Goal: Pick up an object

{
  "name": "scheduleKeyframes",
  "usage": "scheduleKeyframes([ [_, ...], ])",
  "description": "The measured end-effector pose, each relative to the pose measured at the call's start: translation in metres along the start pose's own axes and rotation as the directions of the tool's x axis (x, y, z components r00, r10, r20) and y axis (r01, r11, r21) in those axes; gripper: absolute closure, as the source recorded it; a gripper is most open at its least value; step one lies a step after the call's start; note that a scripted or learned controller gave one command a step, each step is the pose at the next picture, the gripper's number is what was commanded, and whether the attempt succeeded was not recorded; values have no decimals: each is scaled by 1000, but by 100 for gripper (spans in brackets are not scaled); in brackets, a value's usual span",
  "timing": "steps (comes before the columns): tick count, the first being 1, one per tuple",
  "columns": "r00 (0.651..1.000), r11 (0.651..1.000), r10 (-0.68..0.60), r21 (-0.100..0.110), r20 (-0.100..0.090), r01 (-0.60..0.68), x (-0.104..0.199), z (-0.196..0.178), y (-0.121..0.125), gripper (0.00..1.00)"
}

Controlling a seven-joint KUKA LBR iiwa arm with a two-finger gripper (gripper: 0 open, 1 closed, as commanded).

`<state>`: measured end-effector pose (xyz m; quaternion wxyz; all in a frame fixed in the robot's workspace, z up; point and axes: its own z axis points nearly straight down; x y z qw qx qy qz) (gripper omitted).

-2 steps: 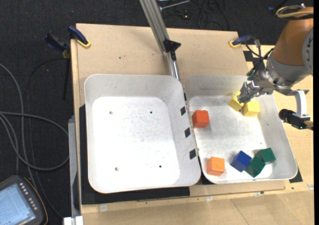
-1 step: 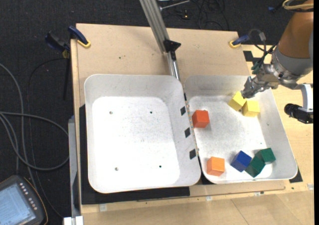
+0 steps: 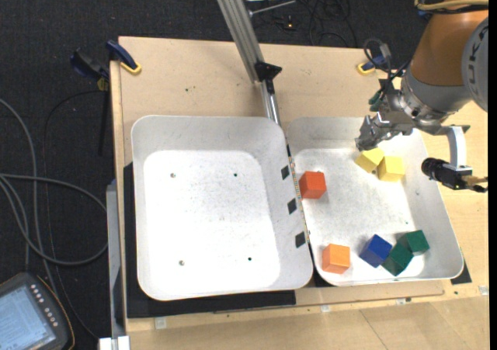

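Yellow blocks (image 3: 381, 164), 2 at the frame's upper right, sit under our gripper (image 3: 368, 139); we judge approach underway, descent next, its grip state unclear.

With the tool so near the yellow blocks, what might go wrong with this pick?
1. The two yellow blocks touch, so the tool may catch both or push one aside.
2. They lie close to the right bin's far wall, which may leave little room around them.
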<state>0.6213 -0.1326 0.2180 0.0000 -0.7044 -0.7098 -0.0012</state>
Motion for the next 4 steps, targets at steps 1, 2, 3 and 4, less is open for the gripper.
scheduleKeyframes([
  [1,1000,1000,-1,3,0,1,62,5,1,100],
  [2,1000,1000,-1,3,-1,1,117,5,-7,100],
  [3,1000,1000,-1,-1,0,1,172,-10,-1,100],
  [4,1000,1000,1,3,1,-1,218,-6,-7,100],
])
